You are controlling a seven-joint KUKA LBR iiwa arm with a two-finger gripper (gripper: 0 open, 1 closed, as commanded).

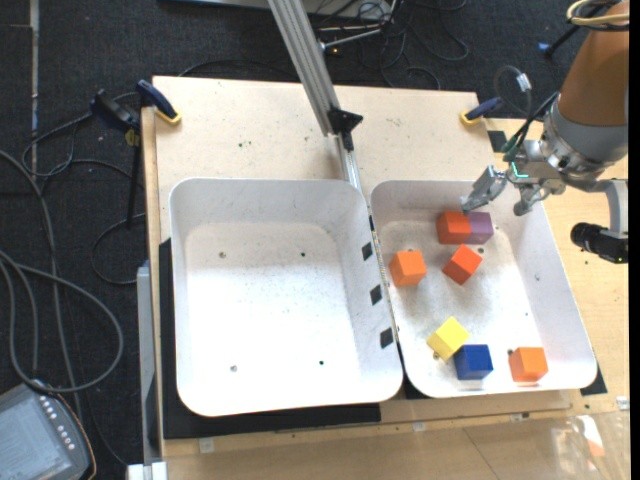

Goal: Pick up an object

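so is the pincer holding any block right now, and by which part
Nothing is held. The pincer is open above the right bin's far end, fingers spread, just beyond the purple block and red-orange block.

The arm (598, 78) reaches in from the right edge, its orange band uppermost and the grey wrist below it, angled down and leftward. The gripper (503, 194) hangs at the wrist's end with its two fingers (482, 190) spread apart, pointing down and slightly left. Nothing appears to sit between them, though the fingertips are small and somewhat hard to read.
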